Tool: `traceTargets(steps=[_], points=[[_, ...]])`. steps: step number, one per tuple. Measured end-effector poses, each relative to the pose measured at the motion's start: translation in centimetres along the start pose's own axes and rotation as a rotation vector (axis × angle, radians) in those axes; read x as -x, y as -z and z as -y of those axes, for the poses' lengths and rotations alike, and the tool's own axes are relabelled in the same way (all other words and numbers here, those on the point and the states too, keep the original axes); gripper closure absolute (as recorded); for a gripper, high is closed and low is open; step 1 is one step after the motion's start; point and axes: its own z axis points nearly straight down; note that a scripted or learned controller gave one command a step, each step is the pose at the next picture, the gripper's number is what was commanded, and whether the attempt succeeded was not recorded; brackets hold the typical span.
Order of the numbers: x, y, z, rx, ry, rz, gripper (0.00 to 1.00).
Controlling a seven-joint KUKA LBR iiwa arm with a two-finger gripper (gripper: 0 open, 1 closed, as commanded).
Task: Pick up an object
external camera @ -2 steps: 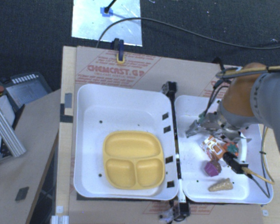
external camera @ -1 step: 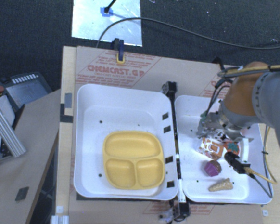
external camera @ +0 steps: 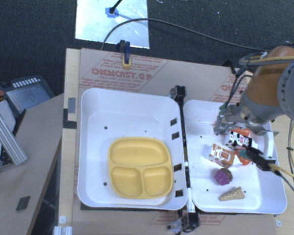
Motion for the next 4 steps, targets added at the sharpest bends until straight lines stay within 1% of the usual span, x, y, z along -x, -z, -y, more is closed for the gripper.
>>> traceTargets(steps=[1, 2, 3, 4], points=[[-0.6, 6.0, -0.8, 0.001, 0.001, 0.000, 1.00], [-0.6, 7.8, -0.9, -0.003, 0.001, -0.001, 1.00], [-5.3, 8.6, 1.0, -0.005, 0.004, -0.002, 1.00], [-10.2, 7.7, 1.6, -0.005, 0.005, -0.002, 1.00]])
